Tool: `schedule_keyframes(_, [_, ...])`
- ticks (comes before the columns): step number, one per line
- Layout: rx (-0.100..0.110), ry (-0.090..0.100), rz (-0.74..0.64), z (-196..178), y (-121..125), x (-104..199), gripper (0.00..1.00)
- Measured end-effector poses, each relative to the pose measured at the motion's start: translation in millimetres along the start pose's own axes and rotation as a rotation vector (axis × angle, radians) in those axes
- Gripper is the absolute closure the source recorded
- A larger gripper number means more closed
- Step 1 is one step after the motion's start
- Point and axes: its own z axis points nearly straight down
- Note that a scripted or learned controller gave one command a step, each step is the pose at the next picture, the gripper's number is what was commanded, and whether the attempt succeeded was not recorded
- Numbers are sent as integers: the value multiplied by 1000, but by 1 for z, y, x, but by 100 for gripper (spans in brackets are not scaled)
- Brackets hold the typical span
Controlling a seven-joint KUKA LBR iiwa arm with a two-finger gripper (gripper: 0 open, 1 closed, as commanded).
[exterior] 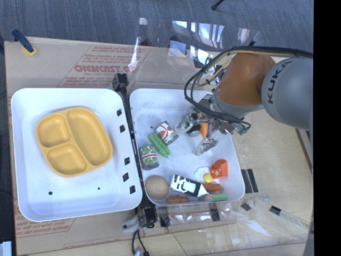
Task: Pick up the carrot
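The claw point(202, 131) grips the carrot point(204, 127), an orange piece showing between its fingers, in the right bin point(139, 105), above the red pepper point(219, 168). Lifting straight and slowly should avoid slipping or knocking the green pickle point(159, 144).

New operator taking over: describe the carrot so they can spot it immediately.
Look in the right bin, up near its far right side, directly under the arm's gripper. The carrot is the small orange piece between the metal fingers, the sole orange item up there.
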Motion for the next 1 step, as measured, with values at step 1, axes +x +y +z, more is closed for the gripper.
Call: schedule_keyframes(1, [4, -3, -5, -13, -1, -2, 100])
